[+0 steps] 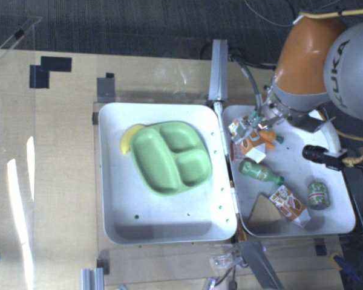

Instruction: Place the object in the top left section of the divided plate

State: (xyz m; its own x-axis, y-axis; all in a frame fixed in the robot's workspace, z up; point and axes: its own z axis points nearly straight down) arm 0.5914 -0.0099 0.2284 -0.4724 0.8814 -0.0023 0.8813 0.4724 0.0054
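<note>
Bench, two white bins: green divided plate [169,157] in left bin [118,222]. Arm bent over right bin [339,219]; gripper [258,118] low among packets [249,141], finger spread indiscernible.

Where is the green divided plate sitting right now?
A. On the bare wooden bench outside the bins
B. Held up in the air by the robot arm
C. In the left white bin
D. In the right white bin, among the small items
C: the green divided plate lies flat on the floor of the left white bin, apart from the bottle and packets in the right bin.
</note>
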